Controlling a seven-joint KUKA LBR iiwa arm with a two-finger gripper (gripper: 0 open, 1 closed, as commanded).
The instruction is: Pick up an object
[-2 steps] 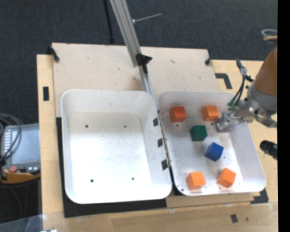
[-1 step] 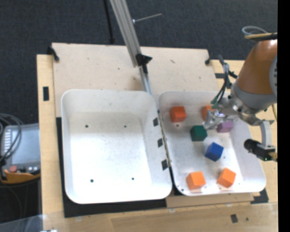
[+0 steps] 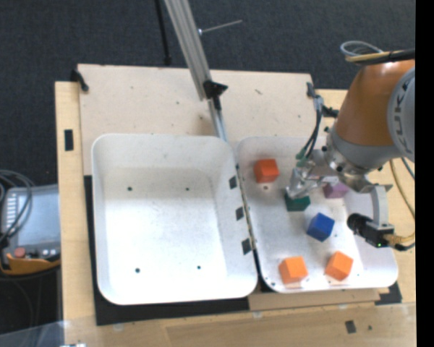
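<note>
A slanted view from above shows a wooden desk (image 3: 69, 194) carrying two shallow white bins side by side. The left bin (image 3: 101, 194) holds nothing but a few dark specks on its floor. A slim metal post (image 3: 192, 49) leans in from the far edge and ends near the gap between the bins. The right bin (image 3: 271, 226) holds the blocks. An orange block (image 3: 266, 170) sits at its far left. Two more lie near the front rim: a second orange block (image 3: 293, 269), and to its right a third orange block (image 3: 339, 264). A blue block (image 3: 320, 226) rests near the middle. Just beyond it lies a green block (image 3: 298, 203), with the tool (image 3: 299, 188) directly over it, low in the bin and seemingly touching its top. Whether the tool's jaws are wide or narrow cannot be told from this angle. A purple block (image 3: 335, 190) peeks out to the right, partly hidden by the arm (image 3: 372, 118), which reaches in from the right. The step in hand looks like the descent onto the green block. Next, the jaws must straddle that block, close firmly, and lift straight up without nudging the blue or purple neighbours.
</note>
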